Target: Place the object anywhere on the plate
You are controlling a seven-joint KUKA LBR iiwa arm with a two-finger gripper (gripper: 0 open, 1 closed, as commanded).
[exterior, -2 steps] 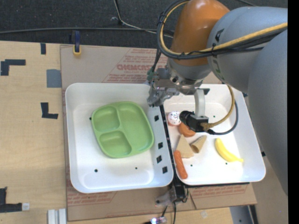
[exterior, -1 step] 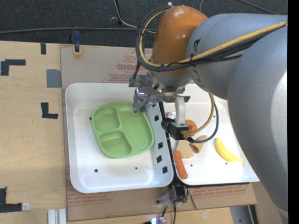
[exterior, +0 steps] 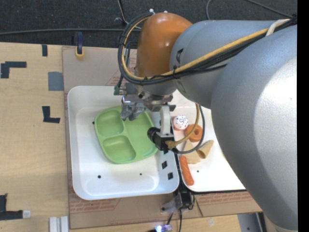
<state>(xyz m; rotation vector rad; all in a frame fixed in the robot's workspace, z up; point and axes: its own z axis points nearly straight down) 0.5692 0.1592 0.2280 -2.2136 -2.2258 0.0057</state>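
Plate edge under gripper.

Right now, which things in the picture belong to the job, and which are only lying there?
For the job:
- green plate with compartments, in the left bin
- the hand, above the plate

Lying about, in the right bin:
- white ball with dots
- orange ring
- cone
- carrot-like stick

The wooden bench carries two shallow white bins side by side on a brown cardboard sheet. The left bin sits just beside the right bin. Dark tape marks dot the bench's left part.
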